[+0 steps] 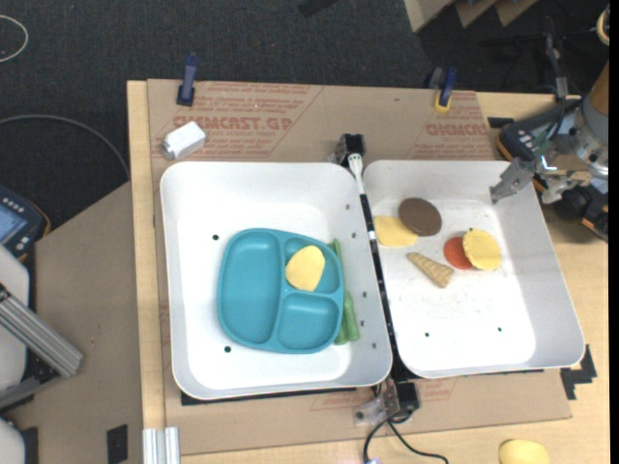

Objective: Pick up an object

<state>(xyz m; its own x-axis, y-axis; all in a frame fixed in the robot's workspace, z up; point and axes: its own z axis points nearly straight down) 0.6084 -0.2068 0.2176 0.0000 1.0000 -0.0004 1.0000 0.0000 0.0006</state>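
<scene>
overhead fixed camera | slanted downward | both bins (pixel 184 259) framed whole

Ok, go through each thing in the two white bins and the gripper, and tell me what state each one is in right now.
Teal divided plastic plate: flat in the left bin.
Yellow oval piece: on the plate's upper right compartment.
Green strip: along the plate's right edge.
Brown round disc: flat in the right bin, overlapping a yellow piece.
Tan cone: on its side.
Yellow round piece: overlapping a red disc.
Gripper: over the right bin's upper right edge, holding nothing visible.
</scene>
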